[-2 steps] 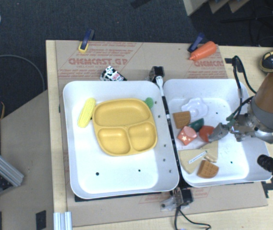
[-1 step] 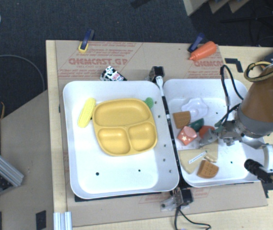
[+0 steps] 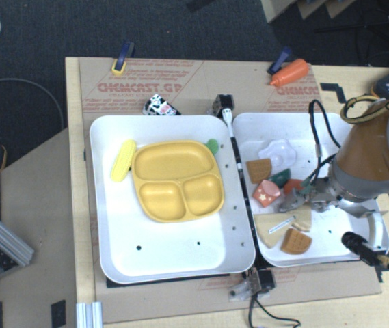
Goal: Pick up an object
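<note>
One yellow tray [image 3: 177, 180]; one corn cob [image 3: 122, 160]; two white bins [image 3: 112, 203].

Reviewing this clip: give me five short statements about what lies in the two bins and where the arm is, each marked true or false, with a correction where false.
1. A yellow divided tray lies in the left bin. True.
2. A yellow corn cob lies inside one of the tray's compartments. False: it lies on the bin floor at the tray's left, outside the compartments.
3. The gripper is low over the right bin, among small items. True.
4. The arm reaches over the left bin. False: it reaches over the right bin.
5. An orange-handled clamp sits on the board beyond the right bin. True.
</note>
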Robot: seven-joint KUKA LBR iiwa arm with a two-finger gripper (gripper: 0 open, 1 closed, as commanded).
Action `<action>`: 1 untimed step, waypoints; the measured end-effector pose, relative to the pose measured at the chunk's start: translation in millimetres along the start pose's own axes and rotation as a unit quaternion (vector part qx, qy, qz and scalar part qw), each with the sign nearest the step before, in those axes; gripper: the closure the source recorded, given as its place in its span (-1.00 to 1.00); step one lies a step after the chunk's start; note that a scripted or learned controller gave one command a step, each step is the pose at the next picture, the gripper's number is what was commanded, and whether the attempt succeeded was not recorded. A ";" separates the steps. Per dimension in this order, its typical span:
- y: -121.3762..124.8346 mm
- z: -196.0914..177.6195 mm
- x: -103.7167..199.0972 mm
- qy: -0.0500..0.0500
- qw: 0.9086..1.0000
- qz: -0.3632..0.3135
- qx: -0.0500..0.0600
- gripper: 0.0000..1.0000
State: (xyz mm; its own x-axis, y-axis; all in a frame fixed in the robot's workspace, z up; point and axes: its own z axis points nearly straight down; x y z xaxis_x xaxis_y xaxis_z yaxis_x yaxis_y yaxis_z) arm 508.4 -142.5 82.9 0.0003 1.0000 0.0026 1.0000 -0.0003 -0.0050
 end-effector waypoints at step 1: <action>0.6 -11.8 -0.6 -0.001 1.000 0.001 -0.002 1.00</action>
State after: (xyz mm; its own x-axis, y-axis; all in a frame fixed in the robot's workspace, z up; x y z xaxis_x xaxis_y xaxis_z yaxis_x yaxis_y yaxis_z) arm 509.0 -143.1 94.7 0.0014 1.0000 0.0004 1.0000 -0.0014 -0.0009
